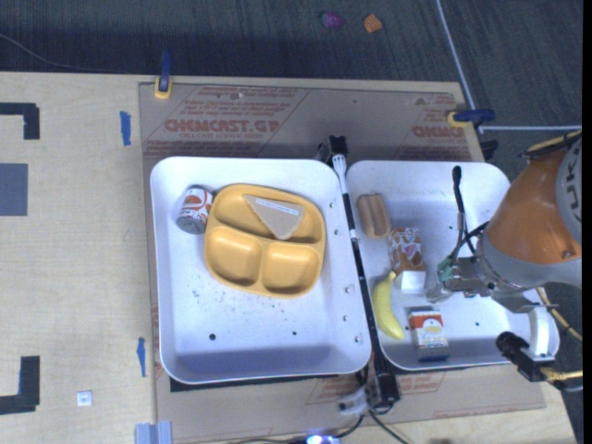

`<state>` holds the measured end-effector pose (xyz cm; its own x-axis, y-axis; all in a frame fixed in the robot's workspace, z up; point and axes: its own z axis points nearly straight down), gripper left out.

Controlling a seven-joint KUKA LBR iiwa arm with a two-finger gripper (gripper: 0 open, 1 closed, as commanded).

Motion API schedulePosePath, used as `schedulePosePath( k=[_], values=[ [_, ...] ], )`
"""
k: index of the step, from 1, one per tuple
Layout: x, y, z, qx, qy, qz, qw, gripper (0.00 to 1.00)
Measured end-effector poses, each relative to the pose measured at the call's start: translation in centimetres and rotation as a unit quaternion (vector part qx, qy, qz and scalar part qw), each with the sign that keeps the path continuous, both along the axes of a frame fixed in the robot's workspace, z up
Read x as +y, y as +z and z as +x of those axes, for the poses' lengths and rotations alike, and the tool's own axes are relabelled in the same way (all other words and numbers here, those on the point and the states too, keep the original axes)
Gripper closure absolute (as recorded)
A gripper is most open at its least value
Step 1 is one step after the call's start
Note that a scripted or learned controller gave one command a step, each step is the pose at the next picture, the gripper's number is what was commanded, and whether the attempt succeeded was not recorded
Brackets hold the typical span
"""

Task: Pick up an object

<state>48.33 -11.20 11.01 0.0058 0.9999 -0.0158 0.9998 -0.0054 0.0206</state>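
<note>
The left bin (176, 340) holds a crushed drinks can (192, 209) in its far-left corner, touching the rim of a yellow divided tray (264, 257) that fills the bin's far half; a pale triangular piece (277, 215) lies in the tray's largest compartment.

Across the divider, the right bin (481, 336) carries the likelier targets: a hot-dog-like sausage bun (372, 215) at the far-left, upright along the wall; a small printed packet (405, 246) just nearer; a white block (411, 281) below that; a banana (387, 309) along the left wall, its long axis running near to far; and a small red-and-white carton (428, 331) at the near edge, just beside the banana's tip.

The gripper (453, 280) hangs over the middle of this bin, to the right of all these things; I cannot tell how its jaws stand, nor that it has hold of anything; the white block lies closest, just to its left, so my judgement is that a short leftward shift and a descent would serve, with the carton a little nearer and to the left as the alternative.
</note>
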Motion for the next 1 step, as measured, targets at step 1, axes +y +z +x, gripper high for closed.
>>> schedulePosePath(
  k=[1],
  values=[
    [0.0, 0.0, 0.0, 0.0, 0.0, 0.0001, 1.0, 0.0]
  ],
)
